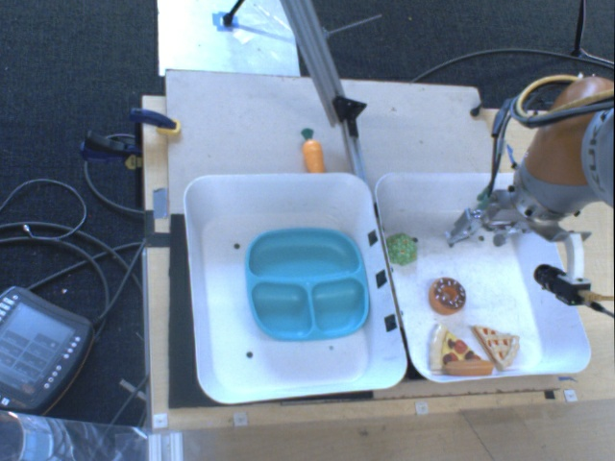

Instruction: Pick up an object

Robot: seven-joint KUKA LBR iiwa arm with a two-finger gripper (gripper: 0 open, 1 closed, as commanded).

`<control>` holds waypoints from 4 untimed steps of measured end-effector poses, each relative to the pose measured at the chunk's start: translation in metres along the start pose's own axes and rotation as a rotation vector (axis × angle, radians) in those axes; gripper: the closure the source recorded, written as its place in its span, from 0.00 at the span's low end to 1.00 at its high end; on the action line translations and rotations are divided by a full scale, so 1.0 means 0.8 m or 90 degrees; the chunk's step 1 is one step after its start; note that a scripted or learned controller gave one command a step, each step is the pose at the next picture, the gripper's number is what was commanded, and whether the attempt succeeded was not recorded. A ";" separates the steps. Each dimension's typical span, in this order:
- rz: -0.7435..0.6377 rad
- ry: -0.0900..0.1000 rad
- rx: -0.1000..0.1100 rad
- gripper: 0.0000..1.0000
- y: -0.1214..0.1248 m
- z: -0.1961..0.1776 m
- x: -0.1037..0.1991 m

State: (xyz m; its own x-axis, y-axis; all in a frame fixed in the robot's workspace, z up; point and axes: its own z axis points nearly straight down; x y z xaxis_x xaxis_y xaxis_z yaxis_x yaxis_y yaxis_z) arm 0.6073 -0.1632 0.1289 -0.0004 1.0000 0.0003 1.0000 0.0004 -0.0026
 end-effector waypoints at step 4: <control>-0.005 -0.001 -0.006 1.00 0.004 -0.214 0.008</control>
State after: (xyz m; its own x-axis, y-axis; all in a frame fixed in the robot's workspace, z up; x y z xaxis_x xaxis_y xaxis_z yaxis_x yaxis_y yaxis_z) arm 0.6113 -0.1571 0.2999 -0.0077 1.0000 -0.0013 1.0000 0.0077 0.0061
